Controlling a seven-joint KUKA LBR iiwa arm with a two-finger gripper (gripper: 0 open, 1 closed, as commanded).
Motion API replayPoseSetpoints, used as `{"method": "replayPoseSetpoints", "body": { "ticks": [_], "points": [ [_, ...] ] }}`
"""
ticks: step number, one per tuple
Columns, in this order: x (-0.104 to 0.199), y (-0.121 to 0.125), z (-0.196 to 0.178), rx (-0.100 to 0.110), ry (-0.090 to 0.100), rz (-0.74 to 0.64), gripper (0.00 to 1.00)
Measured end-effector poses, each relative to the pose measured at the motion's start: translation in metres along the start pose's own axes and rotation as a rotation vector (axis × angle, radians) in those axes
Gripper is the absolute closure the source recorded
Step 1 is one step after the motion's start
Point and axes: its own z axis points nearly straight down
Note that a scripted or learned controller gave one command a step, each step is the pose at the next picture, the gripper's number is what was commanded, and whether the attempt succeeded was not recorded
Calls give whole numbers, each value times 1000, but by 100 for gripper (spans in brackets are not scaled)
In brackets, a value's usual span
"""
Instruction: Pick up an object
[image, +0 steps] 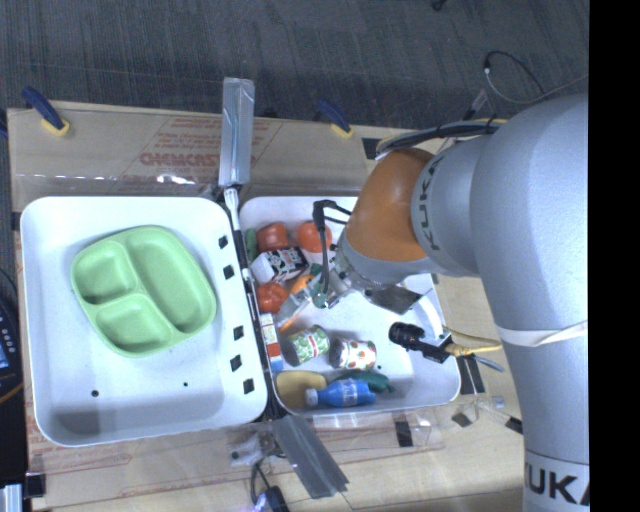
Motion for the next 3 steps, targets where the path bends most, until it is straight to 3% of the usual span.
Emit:
{"method": "replayPoseSetpoints", "body": {
  "ticks": [1, 2, 3],
  "points": [
    [42, -9, -101, -2, -1, -130, 0],
    [66, -29, -100, 1, 1, -150, 0],
    [7, -16, 0, 0, -1, -173, 0]
  ]
}}
